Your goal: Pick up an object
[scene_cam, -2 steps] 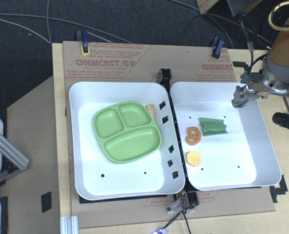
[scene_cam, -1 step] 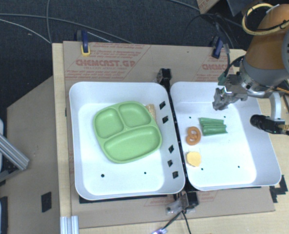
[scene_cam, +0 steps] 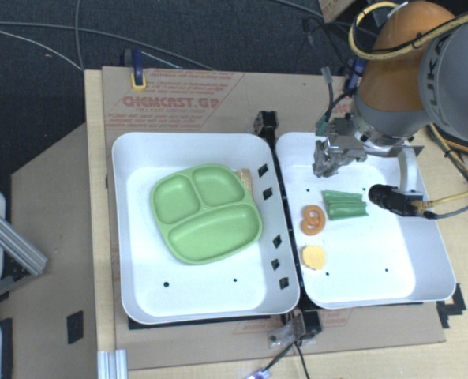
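My gripper [scene_cam: 326, 166] hangs over the back part of the right bin [scene_cam: 391, 283], with nothing seen between its fingers. Just in front of it and to the right lies a green ridged piece [scene_cam: 344, 205]. An orange pretzel-shaped piece [scene_cam: 312, 220] rests left of the green one, near the bin's left wall. A small yellow round piece [scene_cam: 313, 257] lies a little nearer the front. All three lie apart from the gripper.
The left bin [scene_cam: 139, 283] holds a green divided plate [scene_cam: 207, 212], with a small tan piece [scene_cam: 245, 181] at its back right edge. Black clips run along the wall between the bins. The right bin's front and right parts are bare.
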